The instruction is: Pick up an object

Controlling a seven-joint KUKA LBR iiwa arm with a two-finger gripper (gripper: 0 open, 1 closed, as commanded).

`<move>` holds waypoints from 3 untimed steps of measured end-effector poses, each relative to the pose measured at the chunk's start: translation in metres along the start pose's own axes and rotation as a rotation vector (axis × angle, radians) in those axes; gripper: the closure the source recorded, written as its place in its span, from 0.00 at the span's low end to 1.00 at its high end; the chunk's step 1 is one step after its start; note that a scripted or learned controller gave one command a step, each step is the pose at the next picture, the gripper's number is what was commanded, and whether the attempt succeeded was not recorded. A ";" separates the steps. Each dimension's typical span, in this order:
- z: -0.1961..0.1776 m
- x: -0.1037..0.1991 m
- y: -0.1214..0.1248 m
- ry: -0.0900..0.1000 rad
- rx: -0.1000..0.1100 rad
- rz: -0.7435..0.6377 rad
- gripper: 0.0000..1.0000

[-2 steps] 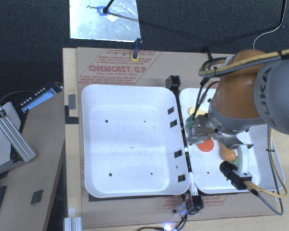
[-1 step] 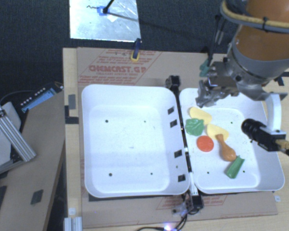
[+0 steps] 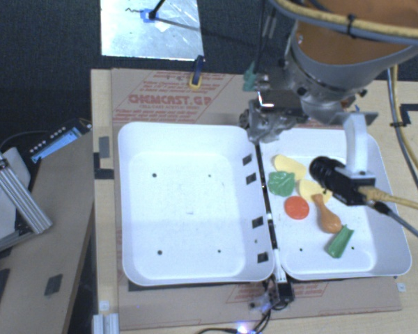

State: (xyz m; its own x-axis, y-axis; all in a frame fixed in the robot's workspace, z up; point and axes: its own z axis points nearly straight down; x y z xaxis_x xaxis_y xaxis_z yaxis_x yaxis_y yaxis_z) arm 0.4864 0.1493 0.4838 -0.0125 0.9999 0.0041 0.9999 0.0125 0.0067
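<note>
Orange disc [image 3: 297, 208], green piece [image 3: 339, 243], right bin [image 3: 393, 252]

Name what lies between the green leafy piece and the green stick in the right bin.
In the camera view, the red round piece lies between the green leafy piece and the green stick, with the tan drumstick-shaped piece beside it.

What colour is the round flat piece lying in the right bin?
Orange-red; the round piece shows best in the camera view.

Toys [image 3: 297, 208] in right bin [image 3: 389, 245]; left bin [image 3: 136, 186] beside it, touching.
</note>
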 end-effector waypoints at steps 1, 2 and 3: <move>-0.054 0.053 0.001 0.000 0.000 0.002 1.00; -0.052 -0.064 0.000 -0.005 0.003 0.016 1.00; 0.072 -0.005 0.048 -0.006 0.015 0.005 1.00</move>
State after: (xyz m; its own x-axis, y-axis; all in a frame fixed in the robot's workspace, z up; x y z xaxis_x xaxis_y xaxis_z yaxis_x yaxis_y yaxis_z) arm 0.5348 0.1450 0.4117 -0.0072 1.0000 -0.0021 0.9999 0.0072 -0.0081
